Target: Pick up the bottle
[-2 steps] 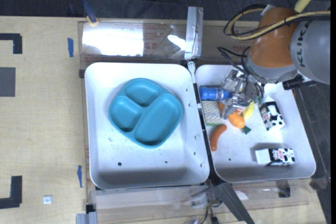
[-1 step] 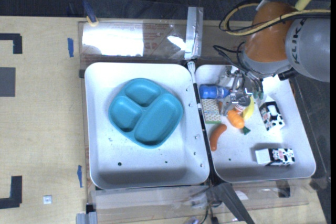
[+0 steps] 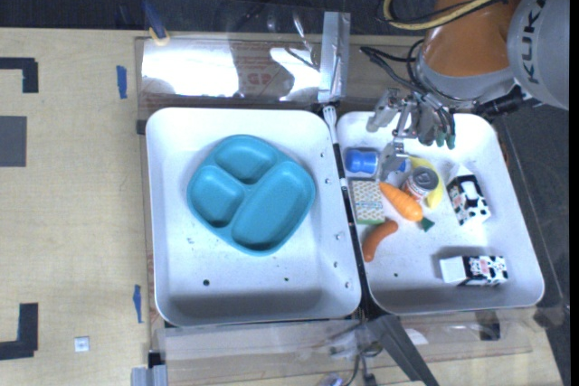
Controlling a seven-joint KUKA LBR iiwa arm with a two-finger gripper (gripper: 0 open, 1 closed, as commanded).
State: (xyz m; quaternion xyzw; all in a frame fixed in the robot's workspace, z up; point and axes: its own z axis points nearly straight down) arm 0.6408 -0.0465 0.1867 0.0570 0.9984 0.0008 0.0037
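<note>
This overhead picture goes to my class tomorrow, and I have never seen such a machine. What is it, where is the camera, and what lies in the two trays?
The camera sits above a bench and looks down at a slant. The grey and orange machine at upper right is a robot arm; its gripper hangs over the right bin. The left bin holds a blue divided plate. The right bin holds small toys: a blue can, a carrot, a sausage and two cow-patterned cartons. I cannot see anything held in the gripper.
</note>
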